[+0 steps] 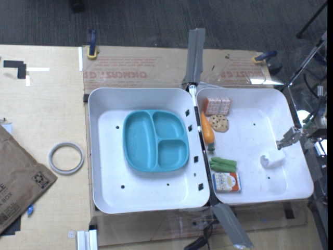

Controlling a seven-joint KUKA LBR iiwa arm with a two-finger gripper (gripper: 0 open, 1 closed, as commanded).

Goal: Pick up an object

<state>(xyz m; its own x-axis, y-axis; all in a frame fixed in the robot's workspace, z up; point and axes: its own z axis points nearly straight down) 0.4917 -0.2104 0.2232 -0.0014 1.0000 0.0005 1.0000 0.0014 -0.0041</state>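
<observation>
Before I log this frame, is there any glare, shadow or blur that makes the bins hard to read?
In the camera view, lighting is even and soft; the right bin shows a pale glare patch near its right side, where the gripper is slightly blurred. The blue tray and carrot are sharp enough to identify, with faint shadows. The small pack label is too small to read.

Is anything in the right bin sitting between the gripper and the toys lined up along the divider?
Nothing visible does. The gripper is at the right rim of the right bin; the carrot, cookie, green beans and small cartons lie along the left side, with bare white floor between, apart from a small white object.
</observation>
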